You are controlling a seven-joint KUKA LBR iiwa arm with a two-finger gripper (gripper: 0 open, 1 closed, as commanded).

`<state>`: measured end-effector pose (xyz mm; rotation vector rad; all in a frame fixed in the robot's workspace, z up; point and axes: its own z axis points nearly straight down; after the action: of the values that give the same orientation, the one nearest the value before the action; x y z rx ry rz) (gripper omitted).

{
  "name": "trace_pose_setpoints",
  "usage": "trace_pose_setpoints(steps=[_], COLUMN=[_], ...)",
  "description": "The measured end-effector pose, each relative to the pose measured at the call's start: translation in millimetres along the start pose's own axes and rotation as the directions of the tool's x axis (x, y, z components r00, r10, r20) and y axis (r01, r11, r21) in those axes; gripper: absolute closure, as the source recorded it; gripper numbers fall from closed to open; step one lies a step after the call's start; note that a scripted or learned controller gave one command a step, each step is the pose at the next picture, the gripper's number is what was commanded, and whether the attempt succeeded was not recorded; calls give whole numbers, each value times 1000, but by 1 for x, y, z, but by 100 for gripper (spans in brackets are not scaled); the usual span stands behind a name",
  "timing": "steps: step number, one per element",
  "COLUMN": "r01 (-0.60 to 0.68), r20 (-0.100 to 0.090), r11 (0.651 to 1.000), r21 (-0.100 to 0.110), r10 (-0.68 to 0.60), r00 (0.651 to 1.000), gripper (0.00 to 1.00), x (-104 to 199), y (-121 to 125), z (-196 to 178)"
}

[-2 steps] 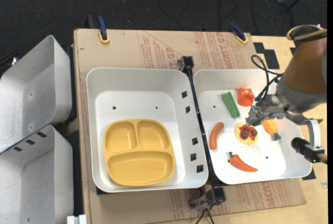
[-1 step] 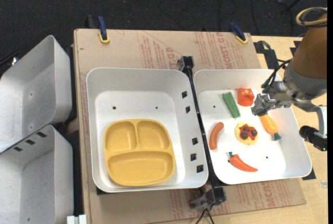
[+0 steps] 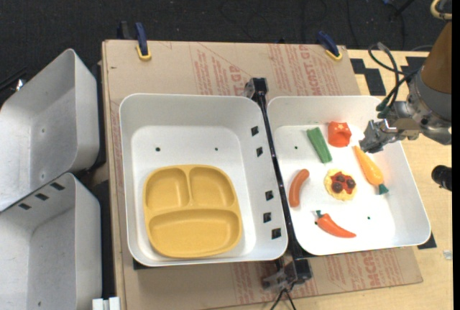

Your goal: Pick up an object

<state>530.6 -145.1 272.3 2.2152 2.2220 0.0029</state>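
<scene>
The right bin (image 3: 402,229) holds several toy foods: a green strip (image 3: 318,144), a red pepper (image 3: 339,132), an orange carrot (image 3: 369,167), a reddish sausage (image 3: 297,187), a small round tart with dark topping (image 3: 341,184) and a red chili (image 3: 334,225). My gripper (image 3: 373,137) hangs over the bin's upper right part, just right of the red pepper and above the carrot's upper end. Nothing is visibly held in it.
The left bin (image 3: 136,121) holds a yellow divided tray (image 3: 192,210). A black divider (image 3: 267,157) runs between the two bins. Two white tubs (image 3: 43,136) stand off the bench at the left. The arm (image 3: 435,93) comes in over the right bin's far right edge.
</scene>
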Motion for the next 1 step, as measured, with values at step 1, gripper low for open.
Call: trace_pose_setpoints(steps=[1], r01=[4], r20=[-2], r11=[1000], r21=[4], r10=[-4], r00=[1000], gripper=[100], x=[40], y=[18], z=[12])
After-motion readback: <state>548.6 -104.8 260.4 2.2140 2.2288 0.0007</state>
